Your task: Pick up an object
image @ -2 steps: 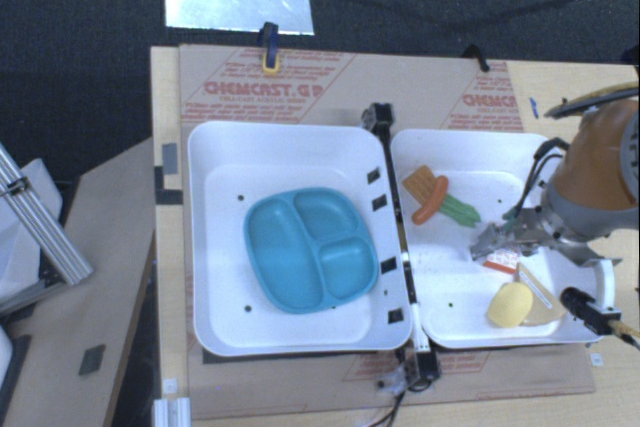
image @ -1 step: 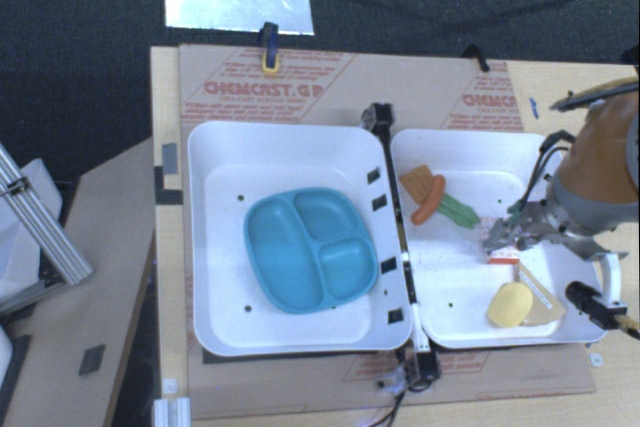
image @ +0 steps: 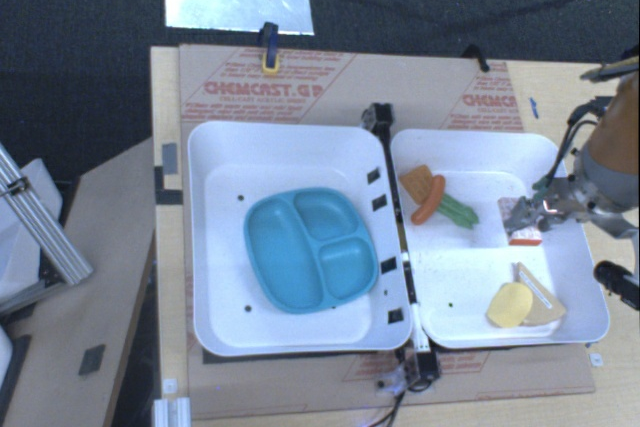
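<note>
Red-white object (image: 526,237) sits just under gripper (image: 522,215), perhaps touching; its grasp state unclear

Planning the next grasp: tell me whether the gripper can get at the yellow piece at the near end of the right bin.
Probably yes. The yellow piece lies open from above, with only a pale wedge touching its right side. The gripper hovers over the same right bin, nothing between them.

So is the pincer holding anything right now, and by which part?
Cannot tell. The pincer sits low in the right bin, over a small red and white item, but the view is too blurred to show a grip.
</note>
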`<state>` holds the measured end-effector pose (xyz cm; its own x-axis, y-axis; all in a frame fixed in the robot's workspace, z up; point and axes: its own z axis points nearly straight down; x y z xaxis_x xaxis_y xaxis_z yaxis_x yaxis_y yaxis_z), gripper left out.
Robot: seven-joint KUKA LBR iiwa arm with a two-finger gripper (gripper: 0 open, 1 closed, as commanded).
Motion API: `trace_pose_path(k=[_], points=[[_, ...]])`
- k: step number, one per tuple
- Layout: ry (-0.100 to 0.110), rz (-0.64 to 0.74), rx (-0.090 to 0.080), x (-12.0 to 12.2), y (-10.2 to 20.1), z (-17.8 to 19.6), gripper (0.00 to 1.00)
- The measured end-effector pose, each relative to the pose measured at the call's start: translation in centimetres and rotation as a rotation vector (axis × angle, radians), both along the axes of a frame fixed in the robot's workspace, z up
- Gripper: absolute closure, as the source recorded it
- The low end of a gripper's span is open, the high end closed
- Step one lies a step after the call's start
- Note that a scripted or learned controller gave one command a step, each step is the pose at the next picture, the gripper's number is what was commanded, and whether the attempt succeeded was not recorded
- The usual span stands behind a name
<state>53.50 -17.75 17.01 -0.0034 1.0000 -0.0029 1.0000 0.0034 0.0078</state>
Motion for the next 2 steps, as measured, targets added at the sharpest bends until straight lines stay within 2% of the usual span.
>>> trace_pose_path(k=[1,2], points=[[0.001,0.001,0.0,0.2,0.0,5.4,1.0],[0.006,0.005,0.004,0.2,4.9,4.5,1.0]])
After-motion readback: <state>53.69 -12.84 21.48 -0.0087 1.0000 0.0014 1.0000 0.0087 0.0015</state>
